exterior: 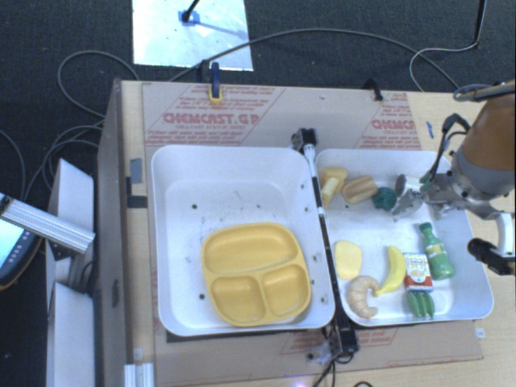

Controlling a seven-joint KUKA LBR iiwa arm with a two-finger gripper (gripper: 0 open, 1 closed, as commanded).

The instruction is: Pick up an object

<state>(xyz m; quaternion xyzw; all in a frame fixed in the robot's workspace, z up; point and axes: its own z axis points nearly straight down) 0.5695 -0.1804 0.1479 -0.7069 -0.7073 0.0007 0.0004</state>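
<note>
Whether the tool (405, 202) is apart or together is unclear; it hovers beside the green object (384, 198).

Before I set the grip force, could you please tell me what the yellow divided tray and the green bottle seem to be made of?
Yellow divided tray: probably moulded plastic, matte; even colour, rounded moulded compartment ridges.
Green bottle: likely toy plastic, slightly glossy; too small to be sure.
</note>
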